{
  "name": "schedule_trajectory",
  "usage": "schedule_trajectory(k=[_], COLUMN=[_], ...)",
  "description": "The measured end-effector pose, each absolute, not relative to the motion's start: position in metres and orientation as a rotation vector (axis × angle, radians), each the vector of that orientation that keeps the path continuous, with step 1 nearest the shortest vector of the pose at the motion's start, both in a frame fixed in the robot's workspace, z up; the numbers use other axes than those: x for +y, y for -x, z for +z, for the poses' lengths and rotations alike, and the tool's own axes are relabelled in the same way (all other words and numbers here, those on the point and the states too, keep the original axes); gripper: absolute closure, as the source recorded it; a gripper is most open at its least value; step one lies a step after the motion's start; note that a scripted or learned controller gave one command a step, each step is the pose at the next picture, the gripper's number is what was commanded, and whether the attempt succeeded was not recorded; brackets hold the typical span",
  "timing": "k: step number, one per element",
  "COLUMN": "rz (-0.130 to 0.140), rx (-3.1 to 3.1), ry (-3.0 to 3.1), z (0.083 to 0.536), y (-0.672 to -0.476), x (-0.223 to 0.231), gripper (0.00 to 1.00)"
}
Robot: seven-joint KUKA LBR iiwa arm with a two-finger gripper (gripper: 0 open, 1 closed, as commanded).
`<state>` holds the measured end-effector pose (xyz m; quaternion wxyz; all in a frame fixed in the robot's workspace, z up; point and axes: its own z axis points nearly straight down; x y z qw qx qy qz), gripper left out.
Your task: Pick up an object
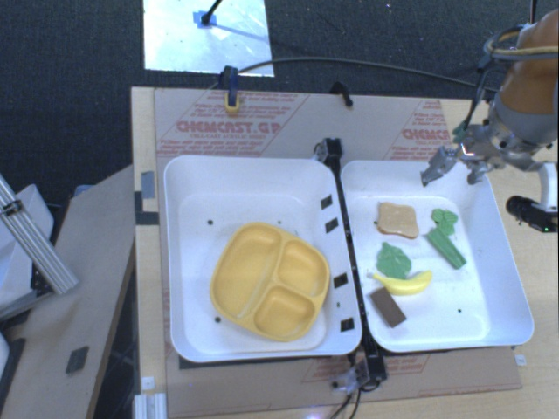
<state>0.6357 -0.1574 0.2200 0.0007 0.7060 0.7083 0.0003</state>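
A wooden bench (105, 234) on dark carpet carries a sheet of brown-papered board and, on it, two shallow white bins side by side. The left bin (201, 190) holds a yellow divided tray (269, 280). The right bin (498, 295) holds a slice of toast (397, 220) near its middle; right of the toast lies a green broccoli stalk (447, 236), below the toast a green leafy piece (392, 259), then a yellow banana (403, 282) and a brown block (387, 306). The gripper (454, 166) hangs above and right of the toast, over the bin's far rim, fingers spread with nothing between them.
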Motion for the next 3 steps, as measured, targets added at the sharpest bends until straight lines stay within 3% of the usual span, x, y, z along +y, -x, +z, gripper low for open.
schedule_trajectory(k=[2, 3], rz=[-0.002, 0.003], rx=[2.225, 2.221], ry=[-2.221, -2.217], z=[0.117, 0.086], y=[-0.634, -0.636], x=[-0.157, -0.157], gripper=[0.00, 0.00])
